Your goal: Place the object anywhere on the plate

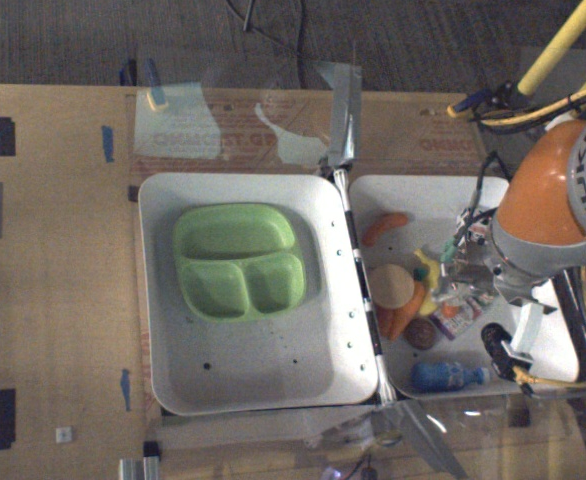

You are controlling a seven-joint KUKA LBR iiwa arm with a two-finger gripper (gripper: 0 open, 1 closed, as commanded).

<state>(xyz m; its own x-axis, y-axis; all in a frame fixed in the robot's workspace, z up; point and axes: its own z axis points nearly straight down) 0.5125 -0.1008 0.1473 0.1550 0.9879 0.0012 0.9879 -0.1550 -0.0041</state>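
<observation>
A light green plate (238, 260) with three compartments lies in the left white bin (173, 368), with nothing on it. My gripper (461, 286) hangs low over the middle of the right white bin (553, 363), right above a heap of toy food. Directly under and beside it are a yellow piece (425, 267) and a small red and white piece (454, 317). The gripper's own body hides what lies straight beneath it.
The right bin also holds an orange sausage shape (385, 227), a tan round piece (391, 285), an orange carrot (404, 314), a dark round piece (420, 334) and a blue bottle (448, 375). A metal divider (358, 278) separates the bins.
</observation>
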